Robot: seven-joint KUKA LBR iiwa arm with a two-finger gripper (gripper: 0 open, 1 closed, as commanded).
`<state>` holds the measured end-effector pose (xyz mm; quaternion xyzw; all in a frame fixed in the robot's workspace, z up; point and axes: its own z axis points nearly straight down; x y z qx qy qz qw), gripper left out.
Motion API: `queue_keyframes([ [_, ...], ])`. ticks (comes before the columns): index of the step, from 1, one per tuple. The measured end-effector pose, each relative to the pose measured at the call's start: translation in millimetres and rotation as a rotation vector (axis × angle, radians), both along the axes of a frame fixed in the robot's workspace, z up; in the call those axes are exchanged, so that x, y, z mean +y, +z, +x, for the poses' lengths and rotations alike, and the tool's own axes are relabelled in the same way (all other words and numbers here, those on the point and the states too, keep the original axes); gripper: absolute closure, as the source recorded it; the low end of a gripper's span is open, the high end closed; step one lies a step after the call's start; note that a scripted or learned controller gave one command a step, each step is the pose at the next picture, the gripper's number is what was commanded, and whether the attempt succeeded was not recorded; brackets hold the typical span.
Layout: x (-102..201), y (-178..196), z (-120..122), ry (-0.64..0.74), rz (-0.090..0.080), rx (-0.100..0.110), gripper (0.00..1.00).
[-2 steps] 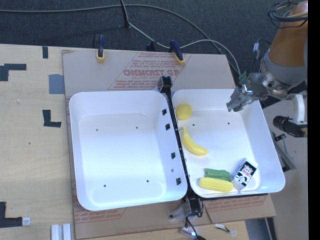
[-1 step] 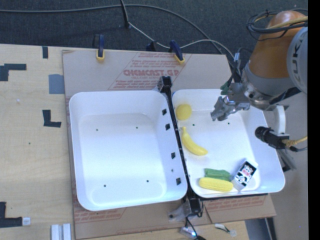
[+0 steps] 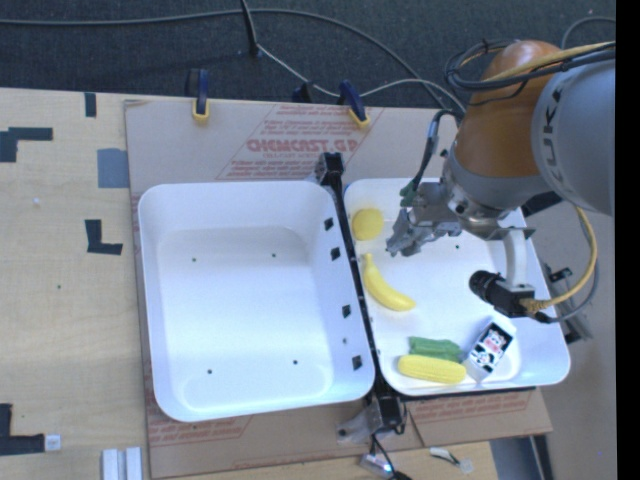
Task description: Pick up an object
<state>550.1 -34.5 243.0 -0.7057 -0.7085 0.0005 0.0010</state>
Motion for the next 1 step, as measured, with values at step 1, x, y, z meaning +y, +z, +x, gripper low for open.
queue_keyframes([
  [1, 54.2, -11.6, -4.2, 0.000, 0.000, 0.000, 1.00],
])
